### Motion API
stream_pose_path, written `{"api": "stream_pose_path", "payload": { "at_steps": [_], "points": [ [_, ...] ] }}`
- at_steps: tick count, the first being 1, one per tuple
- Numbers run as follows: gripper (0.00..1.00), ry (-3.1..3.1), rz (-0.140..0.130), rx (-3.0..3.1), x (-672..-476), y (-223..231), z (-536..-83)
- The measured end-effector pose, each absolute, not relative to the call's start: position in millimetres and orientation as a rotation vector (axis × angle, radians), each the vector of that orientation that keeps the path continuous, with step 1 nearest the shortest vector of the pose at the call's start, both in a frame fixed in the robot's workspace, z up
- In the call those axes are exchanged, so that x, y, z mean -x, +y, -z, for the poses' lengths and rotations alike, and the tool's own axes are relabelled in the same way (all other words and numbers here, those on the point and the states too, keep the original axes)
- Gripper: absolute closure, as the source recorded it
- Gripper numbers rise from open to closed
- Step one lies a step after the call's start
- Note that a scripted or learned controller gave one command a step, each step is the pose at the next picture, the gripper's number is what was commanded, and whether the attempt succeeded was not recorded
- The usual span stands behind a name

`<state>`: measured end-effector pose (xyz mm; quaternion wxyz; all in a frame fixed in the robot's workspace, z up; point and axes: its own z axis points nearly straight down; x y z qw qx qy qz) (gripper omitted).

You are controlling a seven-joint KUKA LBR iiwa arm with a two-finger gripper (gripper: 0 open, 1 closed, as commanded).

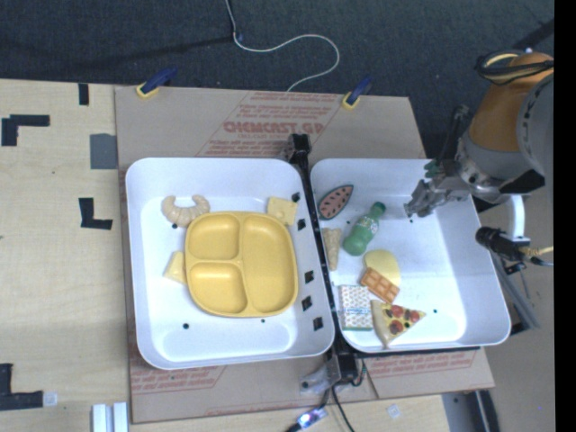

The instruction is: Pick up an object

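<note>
Approach phase: gripper [421,203], apparently empty with finger spread unclear, hovers over right bin [468,268]; next, descend onto green bottle [362,230].

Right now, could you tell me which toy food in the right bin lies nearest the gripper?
The green bottle, left of the gripper; the other toys lie farther away.

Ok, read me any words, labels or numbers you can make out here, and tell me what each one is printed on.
Red print on the cardboard sheet behind the bins: too blurred to read for certain.
Patterned small packet in the right bin: any print is too small to read.
Nothing else carries readable text.
</note>
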<state>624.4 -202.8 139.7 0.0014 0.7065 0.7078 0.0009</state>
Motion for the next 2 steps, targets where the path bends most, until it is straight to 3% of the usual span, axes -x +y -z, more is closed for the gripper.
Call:
{"api": "stream_pose_path", "payload": {
  "at_steps": [2],
  "points": [
    [1.0, 2.221, -0.003, -2.217, -621.4, -200, -228]
  ]
}}
